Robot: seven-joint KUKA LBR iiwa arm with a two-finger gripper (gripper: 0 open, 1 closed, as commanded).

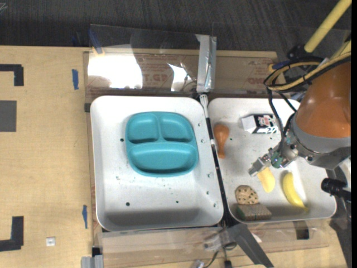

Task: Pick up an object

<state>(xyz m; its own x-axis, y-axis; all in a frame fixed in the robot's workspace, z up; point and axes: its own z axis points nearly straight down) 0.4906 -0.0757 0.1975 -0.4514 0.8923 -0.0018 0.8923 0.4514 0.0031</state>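
Note:
My gripper (266, 165) hangs low over the right bin (240, 149), reaching in from the right under the orange-banded wrist (329, 108). Directly below its tip sits a small yellow piece (267, 181), touching or nearly touching it; whether it is gripped I cannot tell. A yellow banana (293, 190) lies just to the right of that piece. A round speckled cookie (246, 194) and a brown block (254, 211) rest near the bin's front edge. An orange item (221, 136) lies by the bin's left wall. A small white and black box (259, 122) sits towards the back.
The left bin (111, 194) holds a teal divided plate (162, 143). A ridge (213, 155) separates the two bins. Black and yellow cables (290, 71) loop behind the arm at the upper right. A clear plastic sheet (167, 66) stands behind the bins.

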